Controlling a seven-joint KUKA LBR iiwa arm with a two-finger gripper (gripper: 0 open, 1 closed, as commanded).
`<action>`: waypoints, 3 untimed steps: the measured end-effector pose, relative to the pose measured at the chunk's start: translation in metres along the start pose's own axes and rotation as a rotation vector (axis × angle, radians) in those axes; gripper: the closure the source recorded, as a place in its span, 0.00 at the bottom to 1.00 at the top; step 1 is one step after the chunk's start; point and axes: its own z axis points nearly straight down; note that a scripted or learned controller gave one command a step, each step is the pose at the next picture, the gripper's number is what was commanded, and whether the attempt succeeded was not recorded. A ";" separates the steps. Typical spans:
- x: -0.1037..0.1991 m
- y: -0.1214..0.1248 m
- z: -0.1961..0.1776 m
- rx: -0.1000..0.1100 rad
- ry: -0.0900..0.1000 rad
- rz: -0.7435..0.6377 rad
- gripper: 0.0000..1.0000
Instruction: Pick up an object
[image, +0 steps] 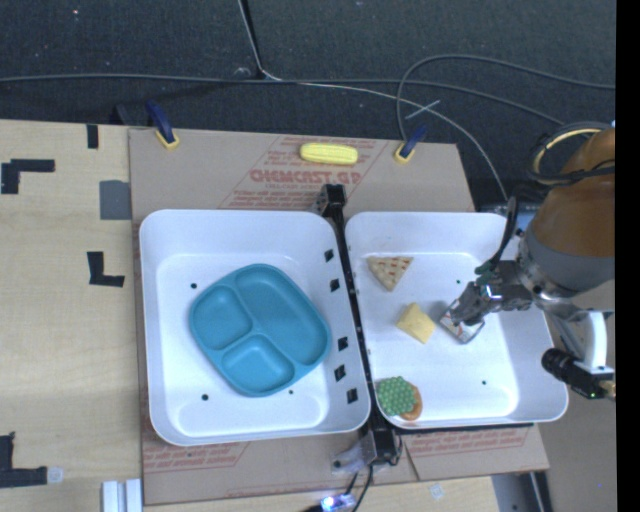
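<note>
Pincer (462, 325), state indiscernible, hovers at three o'clock of my target, the pale yellow cheese-like wedge (416, 323); descending off-centre risks nudging it away ungrasped.

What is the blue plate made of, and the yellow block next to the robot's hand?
The blue plate looks like smooth, hard plastic: even colour, rounded moulded compartments, a faint sheen. The yellow block looks like matte plastic or foam, perhaps toy cheese; its dull, flat faces leave that open.
</note>
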 end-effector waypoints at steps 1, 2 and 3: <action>0.054 0.024 -0.008 0.001 0.002 -0.006 1.00; 0.107 0.052 -0.013 0.002 0.002 -0.006 1.00; 0.152 0.069 -0.017 0.002 0.001 -0.004 1.00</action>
